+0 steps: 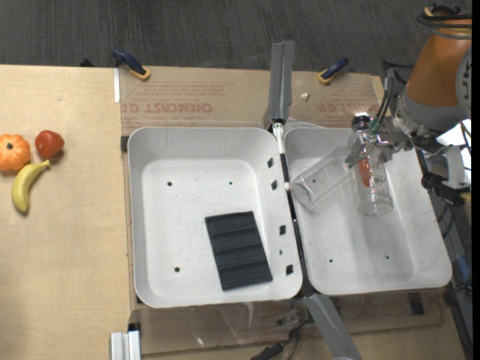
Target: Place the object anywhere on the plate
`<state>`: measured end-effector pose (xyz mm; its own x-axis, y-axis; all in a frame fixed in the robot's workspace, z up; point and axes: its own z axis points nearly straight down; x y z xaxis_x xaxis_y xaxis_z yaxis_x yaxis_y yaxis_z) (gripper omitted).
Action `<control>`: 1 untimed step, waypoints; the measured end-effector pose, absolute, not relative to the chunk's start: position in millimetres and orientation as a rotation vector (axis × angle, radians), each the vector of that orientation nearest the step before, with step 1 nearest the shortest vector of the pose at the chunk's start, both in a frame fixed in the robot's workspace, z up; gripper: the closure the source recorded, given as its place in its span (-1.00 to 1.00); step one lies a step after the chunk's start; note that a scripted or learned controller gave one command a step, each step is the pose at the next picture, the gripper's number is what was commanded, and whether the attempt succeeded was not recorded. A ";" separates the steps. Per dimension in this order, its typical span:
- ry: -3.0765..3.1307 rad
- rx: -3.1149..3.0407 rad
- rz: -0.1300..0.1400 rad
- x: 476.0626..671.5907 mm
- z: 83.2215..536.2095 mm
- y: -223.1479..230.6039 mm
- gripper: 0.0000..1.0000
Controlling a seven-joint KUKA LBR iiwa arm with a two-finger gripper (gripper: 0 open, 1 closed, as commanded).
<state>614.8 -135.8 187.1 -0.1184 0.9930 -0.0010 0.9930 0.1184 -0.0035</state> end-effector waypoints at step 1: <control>-2.577 -1.796 0.002 603.5 227.2 -80.8 1.00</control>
<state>603.5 -80.8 227.2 -0.3464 0.9381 -0.0006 0.9381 0.3464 -0.0014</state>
